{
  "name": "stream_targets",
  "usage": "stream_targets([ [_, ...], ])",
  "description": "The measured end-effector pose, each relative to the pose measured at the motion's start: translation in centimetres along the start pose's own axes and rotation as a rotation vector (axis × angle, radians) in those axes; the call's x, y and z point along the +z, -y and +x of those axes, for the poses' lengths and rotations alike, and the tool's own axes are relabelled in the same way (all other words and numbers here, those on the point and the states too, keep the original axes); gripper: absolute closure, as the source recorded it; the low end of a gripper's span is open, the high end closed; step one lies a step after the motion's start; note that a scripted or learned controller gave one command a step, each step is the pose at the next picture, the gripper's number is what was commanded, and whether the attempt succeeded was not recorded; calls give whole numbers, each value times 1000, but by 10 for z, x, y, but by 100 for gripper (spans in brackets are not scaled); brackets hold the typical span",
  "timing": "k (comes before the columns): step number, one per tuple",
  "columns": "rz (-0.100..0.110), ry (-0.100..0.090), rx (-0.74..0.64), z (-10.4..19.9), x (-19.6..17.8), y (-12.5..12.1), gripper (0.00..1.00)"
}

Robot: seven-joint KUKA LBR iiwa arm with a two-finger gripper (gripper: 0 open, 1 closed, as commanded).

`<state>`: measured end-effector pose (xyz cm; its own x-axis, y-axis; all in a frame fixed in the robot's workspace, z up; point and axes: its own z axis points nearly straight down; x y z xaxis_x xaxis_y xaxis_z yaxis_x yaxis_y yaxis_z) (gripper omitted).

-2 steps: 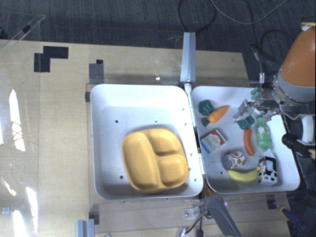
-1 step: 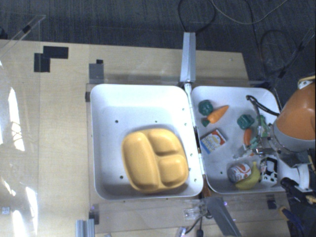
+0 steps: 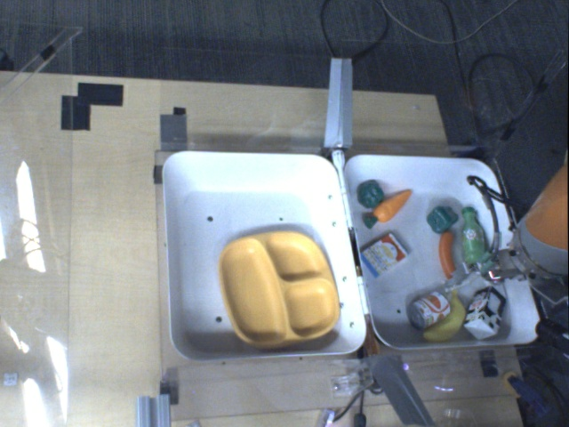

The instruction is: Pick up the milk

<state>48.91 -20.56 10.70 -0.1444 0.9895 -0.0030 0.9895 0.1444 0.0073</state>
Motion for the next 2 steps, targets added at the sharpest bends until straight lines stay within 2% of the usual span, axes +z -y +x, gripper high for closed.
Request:
stream_targets([
  [1,-2,0,-86,0,18,-1,0],
  [2,-2,2,-227,-1,-180,-1,0],
])
